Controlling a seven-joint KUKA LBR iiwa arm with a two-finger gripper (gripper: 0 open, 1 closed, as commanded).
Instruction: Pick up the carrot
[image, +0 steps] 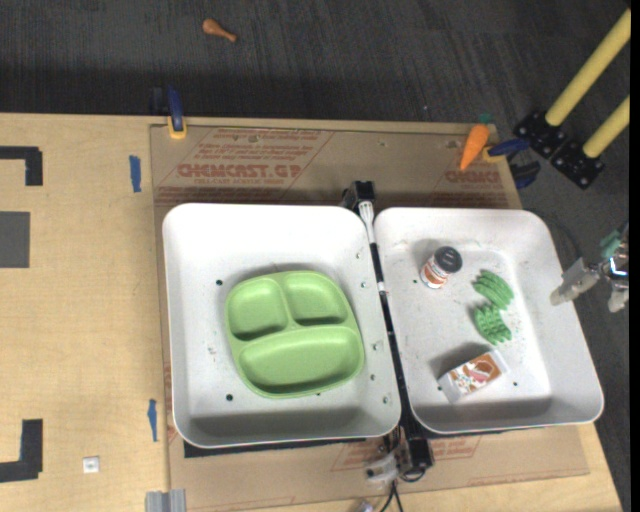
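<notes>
The carrot (473, 148) is small and orange with a green top. It lies on the cardboard behind the right bin (570, 385), outside both bins, near a blue clamp. My gripper (590, 278) is at the far right edge of the view, just outside the right bin's right rim. It is well in front of the carrot and to its right, and nothing shows in its grasp.
The right bin holds a small can (440, 267), two green leafy pieces (492, 305) and a small red-and-white box (472, 375). A green divided plate (293, 332) lies in the left bin (195, 300). Yellow poles (590, 70) stand at the back right.
</notes>
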